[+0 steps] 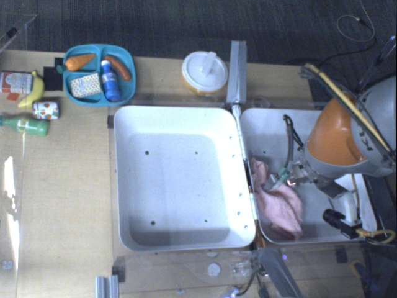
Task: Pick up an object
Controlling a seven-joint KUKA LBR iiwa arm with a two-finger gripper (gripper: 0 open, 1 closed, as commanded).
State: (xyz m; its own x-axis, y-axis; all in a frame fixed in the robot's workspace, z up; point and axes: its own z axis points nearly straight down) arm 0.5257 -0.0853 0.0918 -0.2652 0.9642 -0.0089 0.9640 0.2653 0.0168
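A crumpled pink cloth (280, 207) lies in the right white bin (268, 120), against its left wall and reaching toward the front corner. My gripper (282, 178) hangs low over the cloth's upper part, at or just above its top folds, coming in from the right under the grey arm with the orange band (333, 138). The view is too small to show whether the cloth is pinched.
The left white bin (180, 120) sits beside the right one. Behind the bins stand a white lidded tub (205, 72) and a teal divided tray (99, 74) of toy food. A banana (32, 90), a can (46, 110) and a green bottle (25, 126) lie on the bench at far left.
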